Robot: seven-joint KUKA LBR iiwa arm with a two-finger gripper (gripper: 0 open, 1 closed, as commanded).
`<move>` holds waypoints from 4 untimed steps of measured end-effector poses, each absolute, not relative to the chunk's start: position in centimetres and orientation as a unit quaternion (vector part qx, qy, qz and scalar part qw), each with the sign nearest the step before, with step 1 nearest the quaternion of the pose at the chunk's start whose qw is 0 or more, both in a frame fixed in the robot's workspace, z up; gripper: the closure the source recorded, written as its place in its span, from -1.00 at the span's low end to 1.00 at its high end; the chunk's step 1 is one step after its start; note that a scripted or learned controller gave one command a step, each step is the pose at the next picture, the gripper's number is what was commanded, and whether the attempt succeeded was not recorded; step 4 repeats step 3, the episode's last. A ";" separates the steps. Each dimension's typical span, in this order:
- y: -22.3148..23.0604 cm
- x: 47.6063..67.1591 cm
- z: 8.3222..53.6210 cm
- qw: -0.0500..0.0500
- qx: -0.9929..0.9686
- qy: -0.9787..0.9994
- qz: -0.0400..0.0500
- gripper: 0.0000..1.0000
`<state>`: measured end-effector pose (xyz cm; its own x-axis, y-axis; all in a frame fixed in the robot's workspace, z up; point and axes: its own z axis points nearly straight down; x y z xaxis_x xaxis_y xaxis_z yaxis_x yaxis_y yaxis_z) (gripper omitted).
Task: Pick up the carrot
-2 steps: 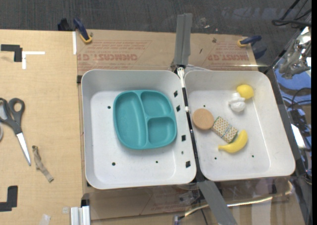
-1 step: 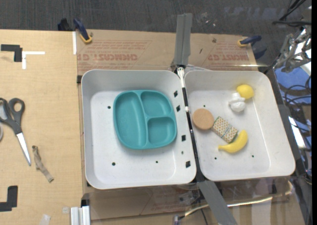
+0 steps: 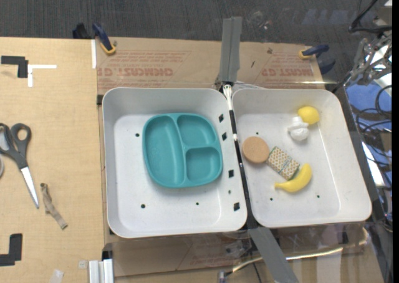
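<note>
Bins sit side by side: left bin [image 3: 124, 207] holds a teal plate [image 3: 182, 149]; right bin [image 3: 336, 207] holds lemon [image 3: 308, 114], tan disc [image 3: 255, 149], patterned packet [image 3: 283, 162], banana [image 3: 295, 179]. Which is the carrot, I cannot tell.

Two bins [image 3: 118, 151], one tray [image 3: 182, 149], five items [image 3: 295, 179]

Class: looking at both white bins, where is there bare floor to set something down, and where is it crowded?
Right bin: bare floor along its near edge, below the banana. Left bin: bare strips around the teal tray. Crowded: banana, patterned packet, tan disc, white piece, lemon.
</note>
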<state>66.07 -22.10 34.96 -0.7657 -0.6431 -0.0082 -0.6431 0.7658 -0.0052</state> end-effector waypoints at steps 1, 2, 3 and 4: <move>-22.1 65.3 33.8 0.003 -0.535 0.845 0.000 1.00; -22.1 66.1 35.6 0.004 -0.608 0.794 -0.001 1.00; -22.1 64.6 32.4 0.003 -0.719 0.695 0.001 1.00; -22.1 64.6 32.4 0.003 -0.719 0.695 0.001 1.00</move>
